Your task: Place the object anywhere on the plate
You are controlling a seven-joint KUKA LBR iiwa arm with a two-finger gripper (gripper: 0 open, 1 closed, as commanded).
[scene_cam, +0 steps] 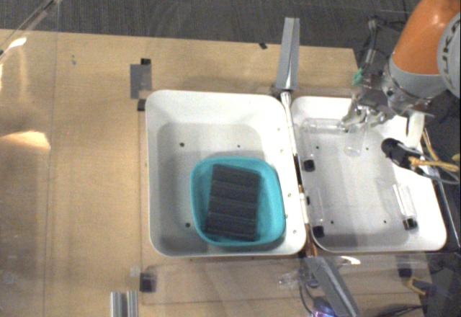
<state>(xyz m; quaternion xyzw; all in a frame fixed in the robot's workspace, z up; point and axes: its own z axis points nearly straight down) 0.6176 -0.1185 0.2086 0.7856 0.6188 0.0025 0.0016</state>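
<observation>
One blurred pincer [358, 119] — fingers indistinct

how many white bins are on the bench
2. The left bin holds a teal plate with a dark ridged object lying on it. The right bin sits beside it, under the gripper at its far edge.

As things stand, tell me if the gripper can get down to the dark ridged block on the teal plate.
Probably yes. The dark ridged block lies uncovered on the teal plate in the left bin, open from above. The gripper hangs over the right bin and must cross the divider.
</observation>
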